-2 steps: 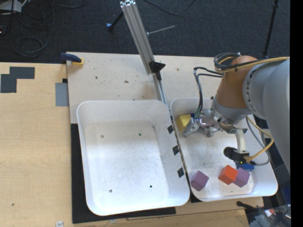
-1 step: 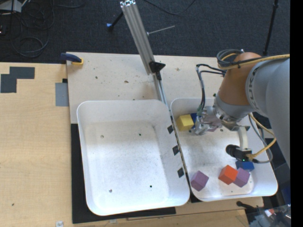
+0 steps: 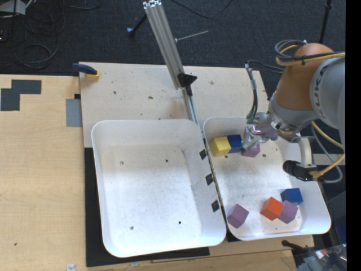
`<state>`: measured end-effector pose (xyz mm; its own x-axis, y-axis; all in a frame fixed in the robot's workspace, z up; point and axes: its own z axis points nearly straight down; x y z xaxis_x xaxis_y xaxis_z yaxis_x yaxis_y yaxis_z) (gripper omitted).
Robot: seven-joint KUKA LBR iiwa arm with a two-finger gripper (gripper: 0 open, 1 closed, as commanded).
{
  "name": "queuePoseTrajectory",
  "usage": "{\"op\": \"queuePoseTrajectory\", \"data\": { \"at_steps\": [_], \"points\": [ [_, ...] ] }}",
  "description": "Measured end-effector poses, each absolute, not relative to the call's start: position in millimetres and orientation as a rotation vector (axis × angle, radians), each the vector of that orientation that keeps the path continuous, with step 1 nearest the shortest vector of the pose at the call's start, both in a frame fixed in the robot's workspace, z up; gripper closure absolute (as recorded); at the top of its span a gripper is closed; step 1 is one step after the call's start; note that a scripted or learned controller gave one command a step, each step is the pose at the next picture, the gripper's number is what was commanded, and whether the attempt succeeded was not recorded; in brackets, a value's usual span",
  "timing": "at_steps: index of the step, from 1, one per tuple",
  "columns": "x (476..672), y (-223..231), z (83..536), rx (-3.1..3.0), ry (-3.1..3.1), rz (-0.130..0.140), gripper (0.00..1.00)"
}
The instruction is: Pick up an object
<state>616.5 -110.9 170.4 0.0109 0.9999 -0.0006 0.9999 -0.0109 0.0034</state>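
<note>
While the left bin (image 3: 113, 151) lies bare, the yellow block (image 3: 220, 145) and blue block (image 3: 234, 142) crowd the gripper (image 3: 251, 141). A straight vertical lift should avoid nudging them. Its fingers appear closed around a purple block (image 3: 251, 150); the arm (image 3: 304, 89) bends steeply down from the right.

No text, label, brand, number or sign can be read anywhere: not on the blocks, the two white bins, the arm or the tabletop. The surfaces that show are plain or too small to read.
</note>
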Motion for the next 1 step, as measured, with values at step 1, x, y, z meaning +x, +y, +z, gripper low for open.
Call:
{"op": "queuePoseTrajectory", "data": {
  "at_steps": [1],
  "points": [
    [621.2,-119.4,218.3,2.229,2.21,0.002,1.0]
  ]
}}
